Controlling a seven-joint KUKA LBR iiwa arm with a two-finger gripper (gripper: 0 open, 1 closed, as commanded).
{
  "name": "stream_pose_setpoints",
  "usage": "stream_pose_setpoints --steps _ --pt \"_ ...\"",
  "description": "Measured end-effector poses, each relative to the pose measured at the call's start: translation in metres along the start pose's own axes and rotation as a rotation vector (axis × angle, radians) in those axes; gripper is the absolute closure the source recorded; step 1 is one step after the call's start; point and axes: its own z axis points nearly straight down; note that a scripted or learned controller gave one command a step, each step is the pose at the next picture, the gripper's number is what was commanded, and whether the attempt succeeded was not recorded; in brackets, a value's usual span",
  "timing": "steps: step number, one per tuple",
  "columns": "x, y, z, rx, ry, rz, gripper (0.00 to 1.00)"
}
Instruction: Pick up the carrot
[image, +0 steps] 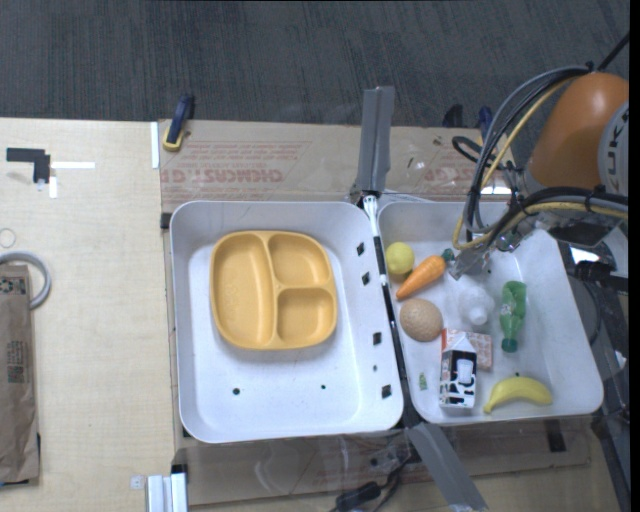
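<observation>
The hand (468, 262) sits low in the right bin (570, 300), just beside the leafy end of the carrot (421, 277). Its metal parts blur against the white floor, so I cannot tell whether it is released or clenched, nor whether it touches the carrot at all. The carrot lies at a slant in the upper left part of that bin, orange tip pointing down-left, between a yellow lemon (400, 259) above and a round tan ball (421, 320) below.

The arm (575, 130) reaches in from the right, its orange band high near the top corner, with yellow and black cables looping down toward the wrist.

Further out in the same bin a green bottle (513, 314) lies right of centre, a small carton (459, 377) with black and white print stands near the front, and a banana (518, 393) lies beside it. The carton's print is too small to read.

The left bin (190, 330) holds a yellow divided plate (272, 290) with three compartments.

Behind both bins lies a cardboard sheet (250, 160) with red printing that appears upside down; it seems to read "CHEMCO", though the letters are faint. A blue and yellow tool (180, 122) rests at its left corner. On the table (80, 230) to the left lies a brown paper bag (15, 370) with small dark print, illegible here.
</observation>
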Motion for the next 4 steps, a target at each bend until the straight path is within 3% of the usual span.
stream_pose_setpoints --steps 1,2,3,4 --pt "0.056 -0.053 -0.112 0.000 -0.001 -0.050 0.00" --pt "0.087 -0.001 -0.048 0.002 0.002 -0.123 0.00" --pt "0.061 -0.107 -0.091 0.001 0.000 -0.174 0.00" --pt "0.032 -0.156 -0.095 0.001 0.000 0.098 0.00"
